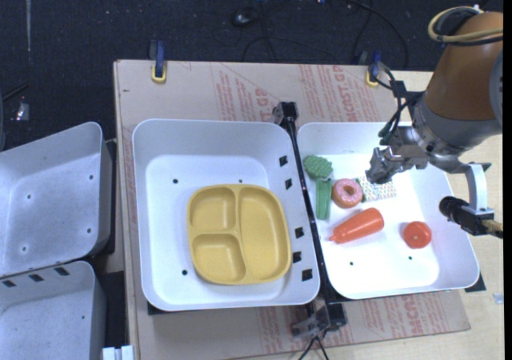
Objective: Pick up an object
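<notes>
My gripper hangs over the right bin, near its upper middle, just right of a pink frosted doughnut. An orange carrot lies below the doughnut. A red tomato sits at the right of that bin. A green vegetable piece lies along the bin's left side. A small pale dotted thing shows right under the gripper. Nothing is visibly held between the fingers.
The left bin holds a yellow divided plate. A black divider bar runs between the two bins. Grey trays lie off the bench at the left. Clamps hold the board at its far edge.
</notes>
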Controlling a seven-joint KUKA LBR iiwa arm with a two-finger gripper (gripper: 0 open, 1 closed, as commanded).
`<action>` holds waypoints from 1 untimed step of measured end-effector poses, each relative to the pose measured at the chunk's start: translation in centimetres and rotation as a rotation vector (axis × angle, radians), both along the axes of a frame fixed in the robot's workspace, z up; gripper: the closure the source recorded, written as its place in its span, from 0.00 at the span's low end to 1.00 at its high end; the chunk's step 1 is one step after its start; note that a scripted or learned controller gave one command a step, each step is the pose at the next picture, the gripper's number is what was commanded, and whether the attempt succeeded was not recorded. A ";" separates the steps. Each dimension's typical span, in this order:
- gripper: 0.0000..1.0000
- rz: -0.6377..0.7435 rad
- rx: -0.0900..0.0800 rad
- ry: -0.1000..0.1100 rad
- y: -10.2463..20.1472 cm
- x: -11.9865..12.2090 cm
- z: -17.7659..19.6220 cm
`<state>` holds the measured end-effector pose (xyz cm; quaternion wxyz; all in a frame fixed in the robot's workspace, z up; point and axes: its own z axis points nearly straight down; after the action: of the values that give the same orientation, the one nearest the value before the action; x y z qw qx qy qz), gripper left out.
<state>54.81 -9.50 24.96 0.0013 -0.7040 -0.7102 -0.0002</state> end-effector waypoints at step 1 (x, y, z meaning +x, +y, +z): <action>1.00 0.000 -0.001 -0.002 5.0 0.2 0.5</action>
<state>55.03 -4.46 25.49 0.0004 -0.7041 -0.7101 -0.0006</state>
